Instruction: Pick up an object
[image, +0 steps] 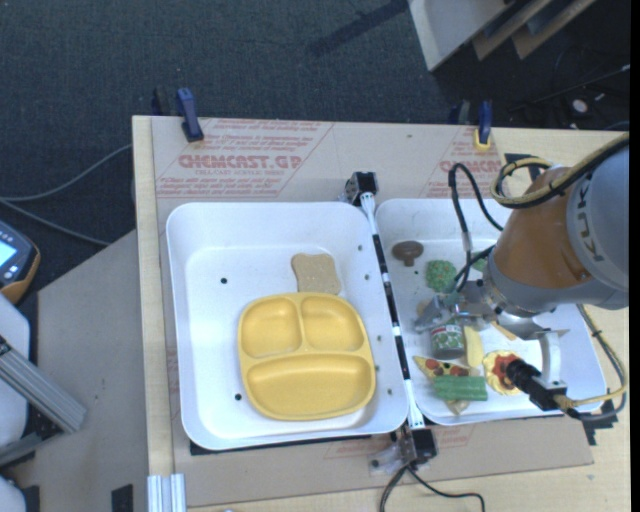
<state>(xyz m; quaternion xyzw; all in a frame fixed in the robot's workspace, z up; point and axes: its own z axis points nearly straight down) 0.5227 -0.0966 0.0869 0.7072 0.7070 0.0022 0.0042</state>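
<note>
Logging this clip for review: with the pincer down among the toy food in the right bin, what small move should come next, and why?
Probably a short, slow lift. The pincer sits low in the shallow white right bin, over a small greenish item beside the green broccoli-shaped toy. Whether anything is gripped cannot be seen, so rising a little would show it.

Yellow divided plate (304, 358), tan bread slice (316, 272) in white left bin (200, 300). Right bin (590, 370): green broccoli (440, 272), brown mushroom (407, 251). Arm (560, 250) grey, orange-banded. Tabletop (240, 165) tan, red lettering.
</note>
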